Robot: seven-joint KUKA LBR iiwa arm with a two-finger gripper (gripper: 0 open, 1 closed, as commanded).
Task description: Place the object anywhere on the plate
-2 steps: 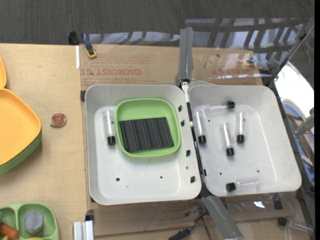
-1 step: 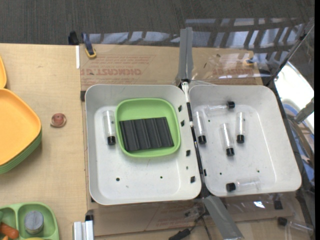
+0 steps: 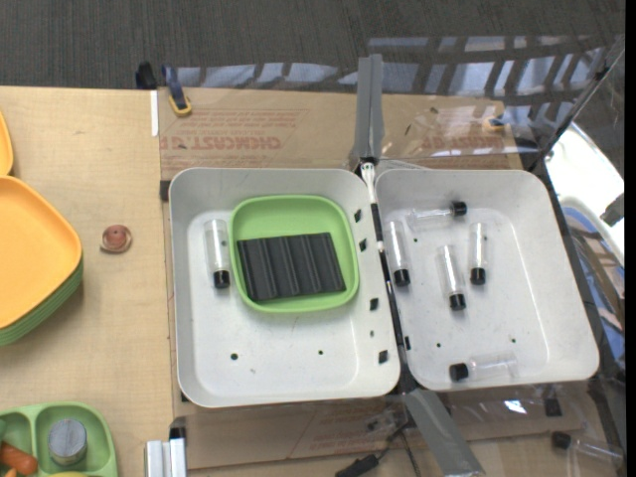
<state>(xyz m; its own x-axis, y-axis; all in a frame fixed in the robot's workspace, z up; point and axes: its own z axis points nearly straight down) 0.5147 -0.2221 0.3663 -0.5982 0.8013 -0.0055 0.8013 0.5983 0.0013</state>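
Observation:
A square green plate (image 3: 291, 215) lies in the left white bin (image 3: 278, 366), toward its back. On the plate rests a black ribbed slab (image 3: 293, 266), lying flat and covering most of the plate's front half. Just left of the plate, a clear tube with a black cap (image 3: 217, 253) lies on the bin floor. In the right bin (image 3: 556, 346) lie several more clear black-capped tubes, among them one by the left wall (image 3: 398, 252), one in the middle (image 3: 452, 279) and one near the front edge (image 3: 483, 369).
A stack of orange plates (image 3: 30, 256) sits at the far left of the wooden bench, with a small red-brown knob (image 3: 116, 238) beside it. A green compartment tray (image 3: 50, 443) stands at the bottom left. A grey post (image 3: 370, 107) rises behind the seam between the bins.

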